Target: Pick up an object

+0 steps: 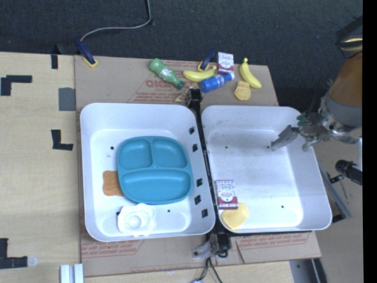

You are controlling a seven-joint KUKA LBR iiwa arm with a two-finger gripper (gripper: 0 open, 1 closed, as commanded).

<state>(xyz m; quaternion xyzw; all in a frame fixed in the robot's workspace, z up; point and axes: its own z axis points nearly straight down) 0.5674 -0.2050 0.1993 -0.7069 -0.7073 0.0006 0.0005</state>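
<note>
My gripper [290,145] hangs over the upper right part of the right bin [306,217], fingers spread open with nothing between them. A small red and white carton [226,193] lies at that bin's near left corner, touching a yellow chip-shaped piece [235,216] just in front of it. Both sit well to the left of and below the gripper. In the left bin [94,128] a blue divided plate [154,170] takes up the middle. An orange-brown slice [109,183] peeks out at its left edge, and a white round lid [135,220] rests in front.
Behind the bins on the cardboard lie a green bottle [166,73], a yellow banana [198,75], a blue bottle [213,82], a small carton [225,62], a second banana [249,75] and a yellow waffle piece [242,90]. A black divider [200,158] separates the bins.
</note>
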